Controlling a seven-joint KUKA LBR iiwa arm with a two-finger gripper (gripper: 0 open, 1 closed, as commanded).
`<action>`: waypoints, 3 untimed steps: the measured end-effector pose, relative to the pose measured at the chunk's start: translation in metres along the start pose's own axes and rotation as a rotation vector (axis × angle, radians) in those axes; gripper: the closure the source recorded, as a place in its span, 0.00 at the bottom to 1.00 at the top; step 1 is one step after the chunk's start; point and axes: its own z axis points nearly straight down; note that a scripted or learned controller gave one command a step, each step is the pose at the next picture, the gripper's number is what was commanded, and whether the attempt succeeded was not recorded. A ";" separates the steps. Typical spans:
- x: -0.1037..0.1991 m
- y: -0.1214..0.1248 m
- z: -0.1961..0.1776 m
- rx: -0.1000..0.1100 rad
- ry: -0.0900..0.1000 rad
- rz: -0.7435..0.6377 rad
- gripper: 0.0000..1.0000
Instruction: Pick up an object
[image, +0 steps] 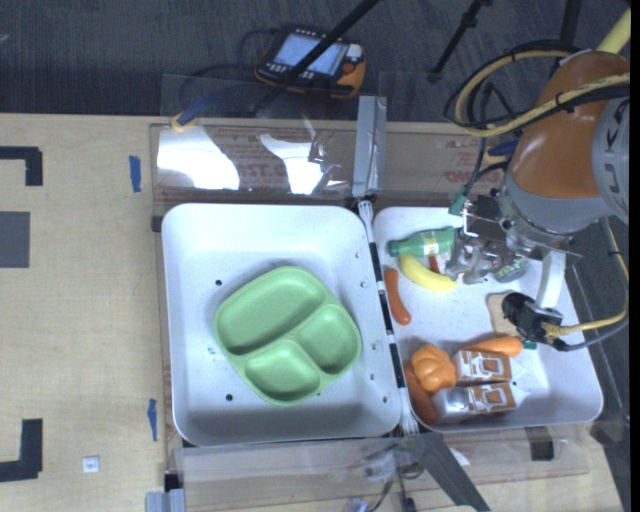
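I see the hand (478, 262) low over the right bin (580, 385), just beside the banana (428, 277) and green bottle (422, 243) at its ten o'clock corner. I cannot tell its state. A hot dog (397, 297) lies by the left wall; the orange pumpkin (433, 369), juice cartons (482, 383) and carrot (497, 348) crowd six o'clock. The green divided plate (287, 332) fills the left bin (190, 260).

1. the counter (80, 300) is pale wood with black corner marks and blue tape bits.
2. two shallow white bins sit touching on it: left bin (190, 250) at 9 o'clock, right bin (575, 395) at 3 o'clock.
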 end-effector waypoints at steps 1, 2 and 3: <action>0.001 0.000 -0.010 -0.001 -0.001 -0.002 1.00; 0.001 0.001 -0.019 -0.002 -0.003 -0.004 1.00; 0.002 0.002 -0.029 -0.003 -0.004 -0.007 1.00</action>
